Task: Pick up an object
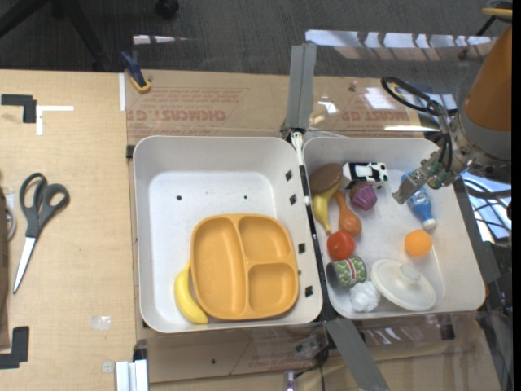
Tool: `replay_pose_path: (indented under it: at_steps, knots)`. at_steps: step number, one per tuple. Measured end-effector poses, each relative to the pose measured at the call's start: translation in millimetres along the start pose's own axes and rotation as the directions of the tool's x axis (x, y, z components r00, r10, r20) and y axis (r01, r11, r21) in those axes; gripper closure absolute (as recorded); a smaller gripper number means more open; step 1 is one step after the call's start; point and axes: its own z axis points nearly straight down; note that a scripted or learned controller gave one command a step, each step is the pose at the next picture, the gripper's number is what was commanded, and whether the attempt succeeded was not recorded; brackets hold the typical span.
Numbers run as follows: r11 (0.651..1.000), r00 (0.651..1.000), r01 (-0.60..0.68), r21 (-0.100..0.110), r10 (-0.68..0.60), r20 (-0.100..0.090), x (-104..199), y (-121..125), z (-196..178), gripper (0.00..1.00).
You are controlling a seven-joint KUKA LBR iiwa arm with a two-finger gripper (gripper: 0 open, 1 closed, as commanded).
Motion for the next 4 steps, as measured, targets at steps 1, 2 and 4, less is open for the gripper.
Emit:
replay_pose_path:
  at_steps: [1,2,4]
  knots:
    - [0.999,0.999,-0.051,0.002,0.051,-0.001,-33,61,-11,1.0]
    - [0.918,0.918,0.397,-0.001,-0.397,-0.002,-14,19,149,1.0]
    - [0.928,0.928,0.373,-0.002,-0.373,0.002,-7,127,-2,1.0]
